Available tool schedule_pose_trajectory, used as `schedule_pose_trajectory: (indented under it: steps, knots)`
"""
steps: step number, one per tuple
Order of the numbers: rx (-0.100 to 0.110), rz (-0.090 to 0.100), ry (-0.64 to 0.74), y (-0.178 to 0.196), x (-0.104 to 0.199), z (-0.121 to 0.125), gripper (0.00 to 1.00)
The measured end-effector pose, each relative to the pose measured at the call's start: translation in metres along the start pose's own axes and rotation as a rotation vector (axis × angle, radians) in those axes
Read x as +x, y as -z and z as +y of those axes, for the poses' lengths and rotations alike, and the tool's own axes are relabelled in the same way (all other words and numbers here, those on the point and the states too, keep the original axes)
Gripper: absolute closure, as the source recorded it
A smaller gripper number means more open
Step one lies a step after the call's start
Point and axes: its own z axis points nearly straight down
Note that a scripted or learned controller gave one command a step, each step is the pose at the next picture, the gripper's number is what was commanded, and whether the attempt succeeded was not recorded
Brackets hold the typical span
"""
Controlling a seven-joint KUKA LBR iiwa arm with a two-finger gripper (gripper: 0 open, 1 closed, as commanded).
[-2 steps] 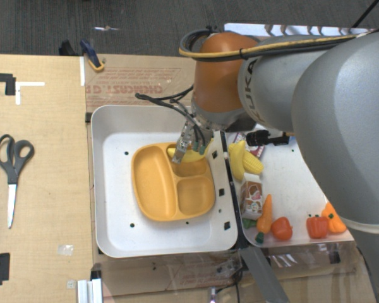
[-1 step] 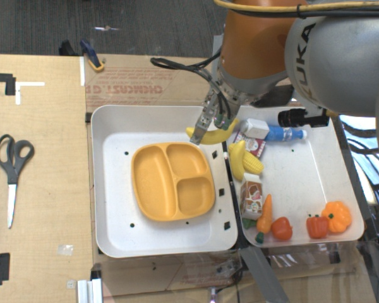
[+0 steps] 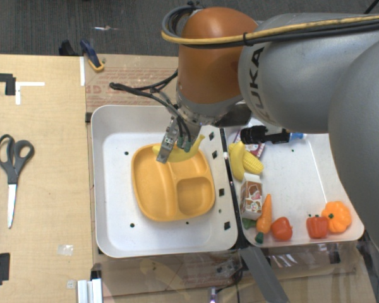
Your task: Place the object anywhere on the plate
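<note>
**Plate below the pincer, load unclear**

Plate (image 3: pixel 174 191), yellow and split into compartments, lies in the left bin (image 3: pixel 107 188), its long axis running from the bin's far left toward the near right. The pincer (image 3: pixel 175 145) hangs over the plate's far rim, just beside the wall between the bins, so the plate's open surface lies toward the camera and slightly left of it. A yellow-green shape (image 3: pixel 192 145) sits at the fingertips; I cannot tell whether it is an object clamped there or part of the plate's edge, nor how wide the pincer stands. If something is held, a short drop would likely land it on the plate.

Count: two bins, one plate, one arm (image 3: pixel 290 62). The right bin (image 3: pixel 316 175) holds one corn cob (image 3: pixel 246 158), one small carton (image 3: pixel 251 199), one carrot (image 3: pixel 264 214), one tomato (image 3: pixel 281 228), one red pepper (image 3: pixel 317 226), one orange pepper (image 3: pixel 336 216) and one dark item (image 3: pixel 262 134) at the far side. One pair of scissors (image 3: pixel 12 169) lies on the desk (image 3: pixel 38 232), well apart from both bins.
</note>
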Motion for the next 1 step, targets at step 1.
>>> schedule_pose_trajectory:
  steps: [1]
  knots:
    - [-0.001,-0.001,0.148,-0.0059,0.0784,0.0169,1.00]
